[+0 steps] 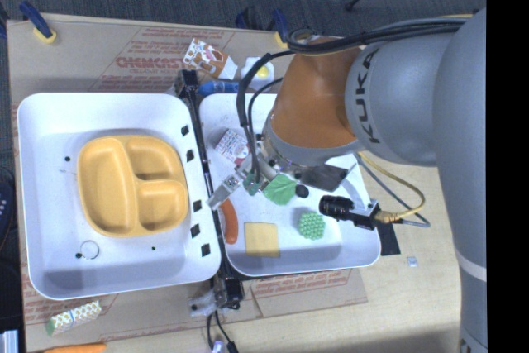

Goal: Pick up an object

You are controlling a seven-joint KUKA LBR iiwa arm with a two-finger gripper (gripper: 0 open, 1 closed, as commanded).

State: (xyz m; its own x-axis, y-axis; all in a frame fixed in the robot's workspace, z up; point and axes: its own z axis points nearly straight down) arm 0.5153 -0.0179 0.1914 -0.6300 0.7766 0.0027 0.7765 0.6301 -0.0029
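**Arm low over the right bin, gripper among the small objects**

We see the grey arm (397,95) with its orange band reaching in from the right and hanging over the right bin (355,256). The gripper (248,180) sits at the bin's left part, close to the divider between the two bins. From this slanted view we cannot tell how it is set, nor whether anything sits in it.

Several small things lie in the right bin, any of which could be the object to pick. A crumpled green piece (281,190) lies just beside the gripper, partly under the wrist; it looks soft and folded, a bright leaf green. A round green ball (312,224) with a bumpy, dotted surface rests near the bin's front, just right of a flat yellow square block (261,239), which looks like a sponge or a slice of cheese. An orange sausage-shaped piece (230,222) lies along the bin's left wall, just beside the yellow block. A small printed packet (231,144), white with red marks, lies toward the back of the bin, near the gripper.

In the left bin (41,178) we see a yellow compartment tray (132,182), rounded at the corners, with three sections, lying flat in the middle.
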